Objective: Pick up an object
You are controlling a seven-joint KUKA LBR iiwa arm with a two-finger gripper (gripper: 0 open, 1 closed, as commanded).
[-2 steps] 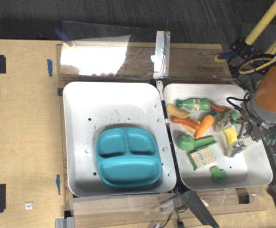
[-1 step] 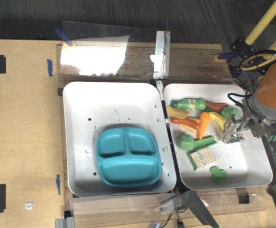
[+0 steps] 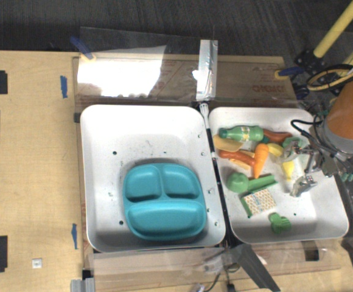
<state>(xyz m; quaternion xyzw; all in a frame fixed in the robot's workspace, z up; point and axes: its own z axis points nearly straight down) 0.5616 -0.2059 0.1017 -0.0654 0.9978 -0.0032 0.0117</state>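
The right bin (image 3: 322,224) holds a heap of toy food. In it lie a green bottle (image 3: 243,132), an orange carrot (image 3: 260,158), a yellow piece (image 3: 288,166), a patterned packet with a green edge (image 3: 258,201) and a small green piece (image 3: 280,222). My gripper (image 3: 303,184) hangs low over the right side of this bin, just right of the yellow piece. Its fingers stand open, with bare bin floor between them and nothing held.
The left bin (image 3: 103,132) bears a teal divided tray (image 3: 163,201) toward its front. A ridge (image 3: 216,181) separates the two bins. Cables and a yellow pole (image 3: 341,20) sit beyond the back right corner. The orange-banded arm (image 3: 350,111) reaches in from the right.
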